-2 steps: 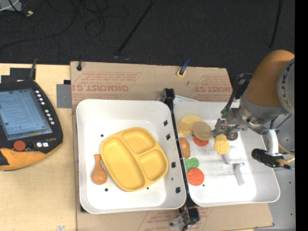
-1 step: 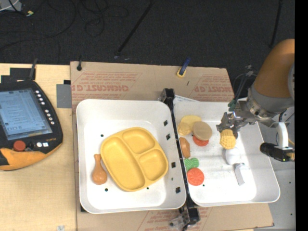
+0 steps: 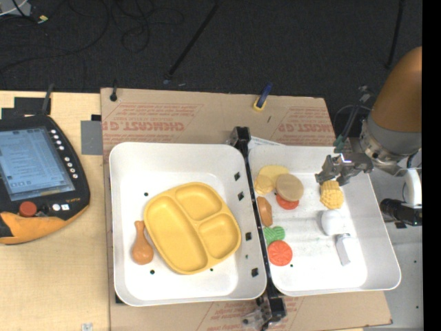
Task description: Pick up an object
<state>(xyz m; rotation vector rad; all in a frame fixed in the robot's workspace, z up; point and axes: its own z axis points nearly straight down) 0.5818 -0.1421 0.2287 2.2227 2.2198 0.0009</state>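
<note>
My gripper (image 3: 333,172) hangs over the upper right part of the right bin (image 3: 375,267), at the end of the arm's orange and grey wrist (image 3: 400,109). Directly below it, touching or nearly touching, is a knobbly yellow corn piece (image 3: 332,196). Left of that are a tan disc on a red base (image 3: 289,188) and a pale yellow round piece (image 3: 269,178). A white cup-like object (image 3: 332,221) and a white-grey piece (image 3: 342,247) lie lower down. Along the bin's left side sit an orange piece (image 3: 264,211), a green piece (image 3: 275,233) and a red-orange disc (image 3: 280,254).
The left bin (image 3: 127,164) holds a yellow divided plate (image 3: 191,225) and an orange-brown drumstick (image 3: 142,243). A black divider (image 3: 249,205) runs between the bins. A teach pendant (image 3: 38,178) lies on the bench at far left. Cardboard (image 3: 179,116) lies under the bins.
</note>
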